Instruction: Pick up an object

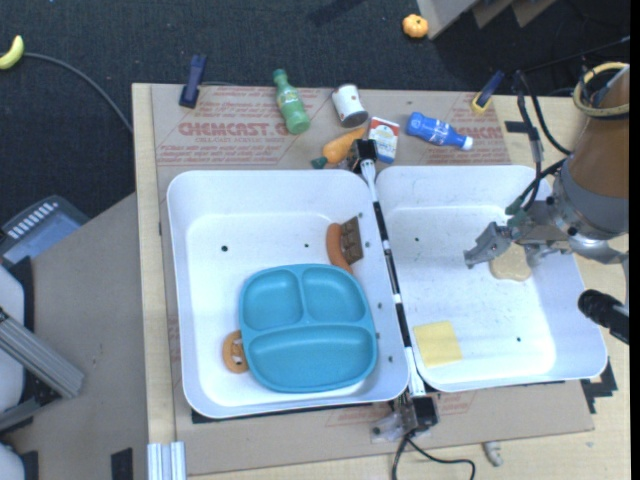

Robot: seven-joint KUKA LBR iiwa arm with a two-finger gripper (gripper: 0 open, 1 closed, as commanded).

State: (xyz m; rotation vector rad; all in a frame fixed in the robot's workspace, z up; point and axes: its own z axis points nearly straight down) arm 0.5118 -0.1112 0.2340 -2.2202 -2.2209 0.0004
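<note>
The arm [598, 173] has a broad orange band near the top, smooth and slightly glossy, with a pale ring at its upper edge. Below the band sits a rounded grey collar. Thin black cables [532, 118] run down along its side and loop toward the wrist. The gripper [505, 245] is dull grey metal, built of angular plates and brackets, with slim grey fingers [482, 251] tapering to blunt tips. A dark, rounded black part [606, 313] juts out beneath the grey collar.
</note>
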